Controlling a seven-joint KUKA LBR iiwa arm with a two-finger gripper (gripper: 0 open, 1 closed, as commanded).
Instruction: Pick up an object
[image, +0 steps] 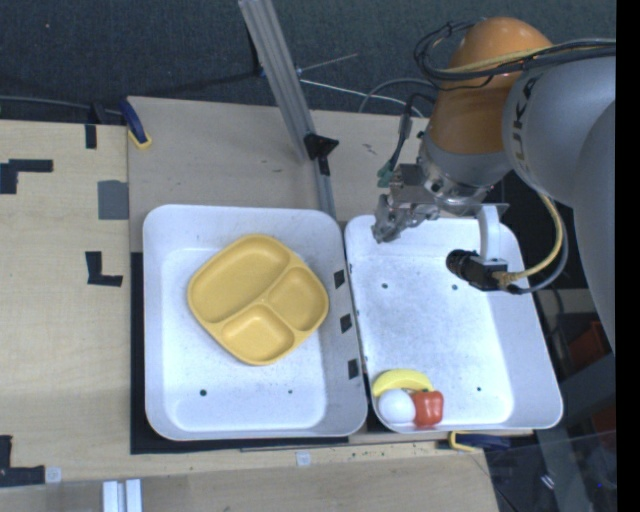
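A blue-and-yellow clamp (137, 127) gripped the bench's (60, 230) far left edge. Black tape marks (98, 268) and a grey patch (113, 198) lay on the wood left of the bins. A grey metal bar (290, 95) slanted down from the far side, ending at a black clip (320, 146).

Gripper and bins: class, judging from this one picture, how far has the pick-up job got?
Done: nothing looks picked yet. The yellow plate lies in the left bin; the yellow, white and red items sit in the right bin's near corner. In hand: the gripper is at that bin's far left corner, apart from them. Left: reach an object, grasp, lift.
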